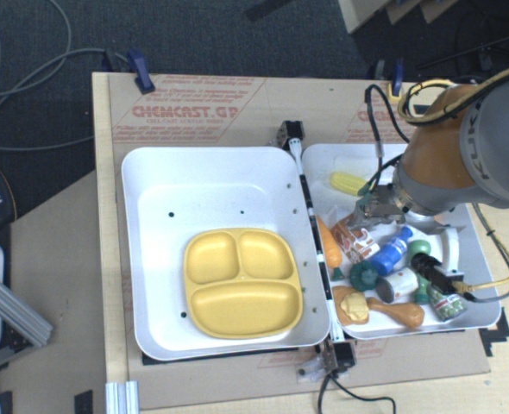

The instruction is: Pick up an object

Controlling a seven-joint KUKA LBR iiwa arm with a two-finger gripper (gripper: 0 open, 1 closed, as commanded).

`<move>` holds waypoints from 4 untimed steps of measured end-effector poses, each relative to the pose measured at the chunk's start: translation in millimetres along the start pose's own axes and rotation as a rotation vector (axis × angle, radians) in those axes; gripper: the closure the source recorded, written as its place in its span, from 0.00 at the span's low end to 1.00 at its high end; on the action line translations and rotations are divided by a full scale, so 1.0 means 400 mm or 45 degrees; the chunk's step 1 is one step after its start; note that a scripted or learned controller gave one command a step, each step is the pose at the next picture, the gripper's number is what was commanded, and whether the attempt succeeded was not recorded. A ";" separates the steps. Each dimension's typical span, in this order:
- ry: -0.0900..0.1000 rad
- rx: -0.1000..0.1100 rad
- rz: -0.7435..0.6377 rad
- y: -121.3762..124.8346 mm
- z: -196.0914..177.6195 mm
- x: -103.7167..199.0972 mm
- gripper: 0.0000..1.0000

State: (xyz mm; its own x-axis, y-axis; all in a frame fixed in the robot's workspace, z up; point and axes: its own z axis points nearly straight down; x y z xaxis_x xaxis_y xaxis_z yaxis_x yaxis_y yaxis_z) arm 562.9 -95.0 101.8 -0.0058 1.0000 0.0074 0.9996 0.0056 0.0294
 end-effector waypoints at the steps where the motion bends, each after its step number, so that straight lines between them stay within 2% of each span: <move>1: -0.026 -0.008 0.014 -0.005 0.006 -0.026 0.00; 2: -0.019 -0.023 0.014 -0.177 0.002 -0.086 0.00; 3: -0.033 -0.003 0.015 -0.121 0.003 -0.043 0.00; 4: -0.005 -0.011 0.002 -0.108 -0.032 -0.014 1.00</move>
State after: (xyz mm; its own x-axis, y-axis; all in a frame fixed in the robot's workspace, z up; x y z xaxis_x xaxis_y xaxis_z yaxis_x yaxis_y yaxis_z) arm 519.4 -101.1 113.4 -0.0039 1.0000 0.0033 0.9993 0.0038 0.0378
